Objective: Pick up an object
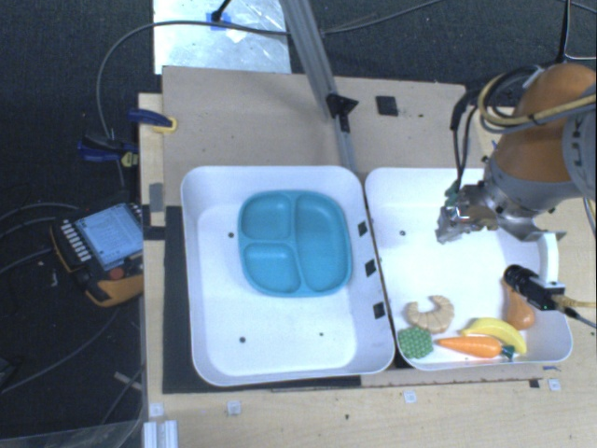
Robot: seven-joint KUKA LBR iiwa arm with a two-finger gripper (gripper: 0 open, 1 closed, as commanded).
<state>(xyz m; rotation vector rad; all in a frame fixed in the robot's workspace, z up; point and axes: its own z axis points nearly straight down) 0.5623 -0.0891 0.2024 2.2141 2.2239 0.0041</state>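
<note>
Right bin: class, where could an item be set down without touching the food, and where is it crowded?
Right bin: bare floor at its left and far side, between the shared wall and the gripper. Crowded along the near edge: croissant, broccoli, carrot, banana.
</note>
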